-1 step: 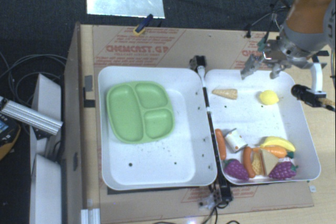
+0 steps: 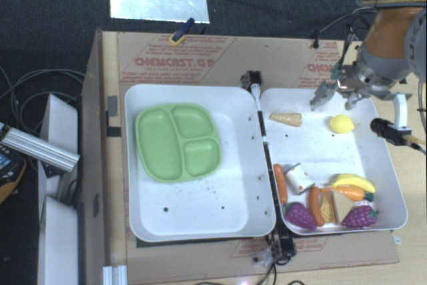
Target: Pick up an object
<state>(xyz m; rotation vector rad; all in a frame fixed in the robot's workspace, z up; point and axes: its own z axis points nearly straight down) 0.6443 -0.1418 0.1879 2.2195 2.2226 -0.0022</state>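
White bins number two: the left bin (image 2: 143, 223) holds one green divided plate (image 2: 177, 142). The right bin (image 2: 383, 167) holds one lemon (image 2: 341, 123), two grape bunches, one banana (image 2: 353, 181) lying left-right, and one corn piece (image 2: 285, 119). Spread open, the gripper (image 2: 338, 98) hovers empty just above the lemon.

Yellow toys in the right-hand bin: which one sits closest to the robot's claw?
The lemon, alone near the bin's far side, just below the gripper. The banana lies farther off, in the pile of toy food at the near edge.
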